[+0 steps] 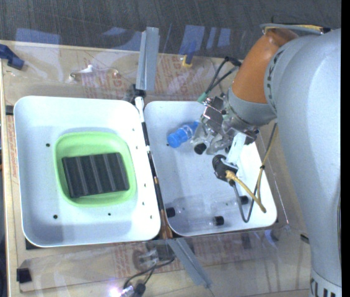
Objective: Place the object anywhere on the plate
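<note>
Two shallow white bins sit side by side on the wooden bench. Left bin holds a rounded green plate with a ribbed dark insert. The gripper hovers in the right bin, just beside a small blue object.

A wooden bench stands on dark, perhaps carpeted, floor.

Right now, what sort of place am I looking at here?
Most likely a robotics lab test bench, not a home or kitchen. Two white bins sit side by side, the left bin holding a green plate, and a grey arm reaches over the right bin near a blue object.
</note>
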Controlling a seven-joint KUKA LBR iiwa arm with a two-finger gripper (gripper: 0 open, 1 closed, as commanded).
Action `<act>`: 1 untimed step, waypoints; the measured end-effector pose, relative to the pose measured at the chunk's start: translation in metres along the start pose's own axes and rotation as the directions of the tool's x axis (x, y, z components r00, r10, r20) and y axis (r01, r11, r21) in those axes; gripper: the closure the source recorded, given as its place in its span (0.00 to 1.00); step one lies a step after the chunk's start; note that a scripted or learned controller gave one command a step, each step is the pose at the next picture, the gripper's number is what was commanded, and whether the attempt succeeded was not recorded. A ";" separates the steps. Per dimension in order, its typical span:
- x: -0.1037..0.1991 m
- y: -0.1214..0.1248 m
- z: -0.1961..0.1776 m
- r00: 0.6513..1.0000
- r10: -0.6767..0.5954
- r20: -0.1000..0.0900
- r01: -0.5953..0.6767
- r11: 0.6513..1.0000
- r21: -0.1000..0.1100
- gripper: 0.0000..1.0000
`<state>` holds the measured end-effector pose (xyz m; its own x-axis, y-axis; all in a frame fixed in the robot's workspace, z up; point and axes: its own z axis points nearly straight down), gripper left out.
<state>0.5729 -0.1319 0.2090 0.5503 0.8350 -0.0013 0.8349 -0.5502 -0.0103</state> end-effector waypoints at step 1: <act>0.000 0.000 0.000 1.000 0.000 0.000 0.000 1.000 0.000 0.00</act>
